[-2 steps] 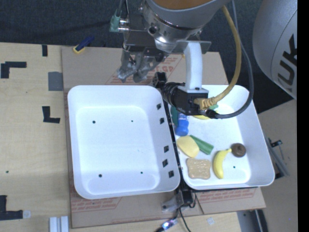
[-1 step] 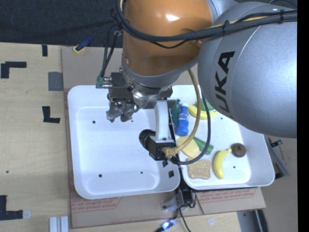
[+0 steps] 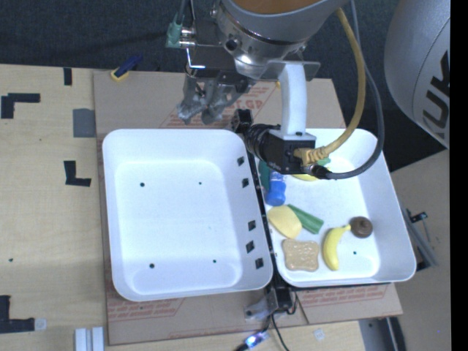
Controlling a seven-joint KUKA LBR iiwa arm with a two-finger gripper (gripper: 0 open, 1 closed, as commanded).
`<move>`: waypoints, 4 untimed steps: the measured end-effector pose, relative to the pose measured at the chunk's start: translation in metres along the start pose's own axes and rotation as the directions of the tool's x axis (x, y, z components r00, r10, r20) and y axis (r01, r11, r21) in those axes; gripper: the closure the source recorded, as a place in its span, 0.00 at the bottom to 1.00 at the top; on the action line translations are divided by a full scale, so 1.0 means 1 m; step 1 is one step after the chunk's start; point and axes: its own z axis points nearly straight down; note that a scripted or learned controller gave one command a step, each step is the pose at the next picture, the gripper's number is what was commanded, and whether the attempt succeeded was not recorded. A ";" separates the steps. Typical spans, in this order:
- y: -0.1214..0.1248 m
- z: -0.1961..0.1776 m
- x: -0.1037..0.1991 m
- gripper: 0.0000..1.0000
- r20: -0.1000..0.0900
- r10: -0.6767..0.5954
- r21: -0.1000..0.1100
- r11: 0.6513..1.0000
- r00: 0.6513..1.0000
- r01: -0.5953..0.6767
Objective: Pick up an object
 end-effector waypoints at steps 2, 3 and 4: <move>0.000 0.002 0.000 1.00 0.002 0.000 0.003 1.000 1.000 0.000; 0.001 0.222 -0.010 1.00 0.016 0.004 0.031 1.000 1.000 -0.004; -0.001 0.081 0.000 1.00 0.001 -0.001 0.002 1.000 1.000 0.001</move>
